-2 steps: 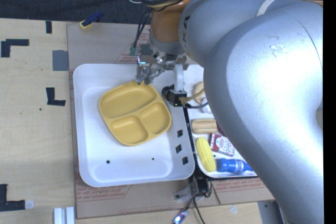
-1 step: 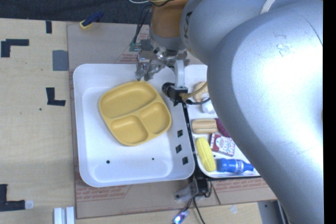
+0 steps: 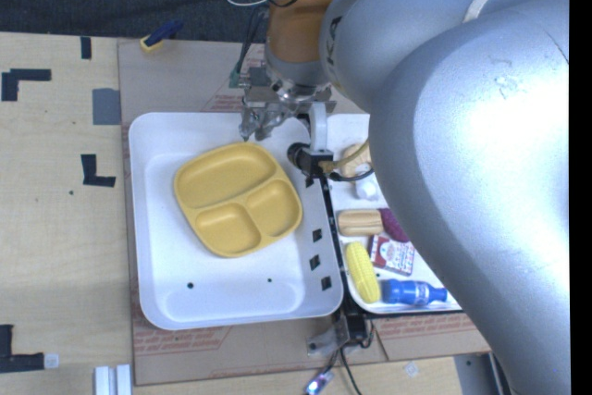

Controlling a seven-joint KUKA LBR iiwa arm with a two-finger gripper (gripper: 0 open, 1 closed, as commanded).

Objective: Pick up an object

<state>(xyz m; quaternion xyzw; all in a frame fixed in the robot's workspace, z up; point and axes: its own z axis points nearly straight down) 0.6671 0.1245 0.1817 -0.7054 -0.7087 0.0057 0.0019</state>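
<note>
yellow divided plate (image 3: 238, 199) lies flat in the left bin (image 3: 153, 227); we see the gripper (image 3: 264, 120) poised above its far rim, finger state not discernible, presumably lining up a grasp.

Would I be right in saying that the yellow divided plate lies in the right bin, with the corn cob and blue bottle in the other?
Not quite: the camera view shows the yellow divided plate in the left bin. The corn cob and blue bottle lie in the right bin.
</note>
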